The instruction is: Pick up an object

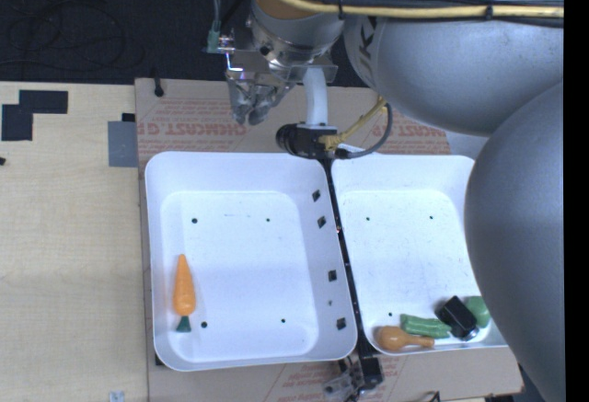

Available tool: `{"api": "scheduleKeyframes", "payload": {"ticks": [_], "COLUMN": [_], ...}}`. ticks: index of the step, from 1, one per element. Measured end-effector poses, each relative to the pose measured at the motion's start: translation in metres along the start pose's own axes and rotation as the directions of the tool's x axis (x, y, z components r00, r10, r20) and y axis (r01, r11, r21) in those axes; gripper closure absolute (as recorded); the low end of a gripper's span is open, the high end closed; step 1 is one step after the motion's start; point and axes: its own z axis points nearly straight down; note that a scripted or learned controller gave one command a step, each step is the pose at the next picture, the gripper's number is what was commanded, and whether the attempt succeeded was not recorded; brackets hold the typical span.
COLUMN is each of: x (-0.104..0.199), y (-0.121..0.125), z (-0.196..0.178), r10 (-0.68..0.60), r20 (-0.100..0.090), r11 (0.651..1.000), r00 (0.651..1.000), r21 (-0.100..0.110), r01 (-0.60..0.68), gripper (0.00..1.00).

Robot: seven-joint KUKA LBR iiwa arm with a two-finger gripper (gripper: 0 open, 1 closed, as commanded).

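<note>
The left bin [235, 179] holds a carrot [184, 286] near its front left corner. The right bin [405, 198] holds a green piece [424, 327], a black block [457, 315] and an orange-tan piece [402, 338] at its front right, partly cut off by the arm [460, 32]. The claw [254, 106] hangs above the table beyond the bins, fingers together, holding nothing.

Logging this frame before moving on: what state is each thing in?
Claw: raised above the far edge of the left bin, nothing seen in it.
Carrot: lying flat in the left bin, near its left wall.
Green pod: lying in the right bin, near corner.
Black block: resting against the pod.
Orange piece: lying by the near wall.
</note>
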Motion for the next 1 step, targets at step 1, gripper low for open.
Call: {"api": "scheduleKeyframes", "payload": {"ticks": [1], "x": [0.0382], "y": [0.0003], "z": [0.0031], "r10": [0.002], "r20": [0.001], "r11": [1.000], "r00": [1.000], "r21": [0.001], "r01": [-0.002], "gripper": [1.00]}}
